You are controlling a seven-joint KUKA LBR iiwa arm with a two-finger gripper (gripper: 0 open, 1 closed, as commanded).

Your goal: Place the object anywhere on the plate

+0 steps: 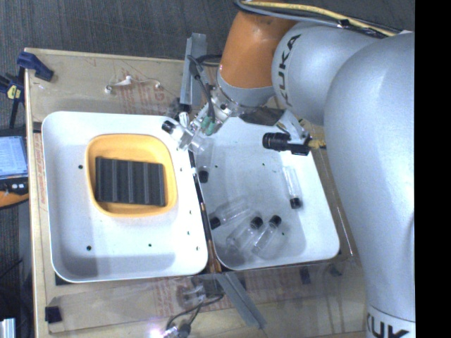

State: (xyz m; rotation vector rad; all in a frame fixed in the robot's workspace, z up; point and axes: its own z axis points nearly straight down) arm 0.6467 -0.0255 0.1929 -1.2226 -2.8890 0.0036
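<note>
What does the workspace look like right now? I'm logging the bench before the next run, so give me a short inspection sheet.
Surface: wooden bench bearing a left bin and a right bin.
Job's things: yellow plate with a dark ridged insert in the left bin; clear vials with black caps lying in the right bin.
Clutter: small clear item on the bench above the bins.
Grippers: gripper over the divide at the bins' top edge, fingers' state unclear.
Cables: cable along the arm.
Surroundings: dark floor; blue clamp at the corner.
</note>
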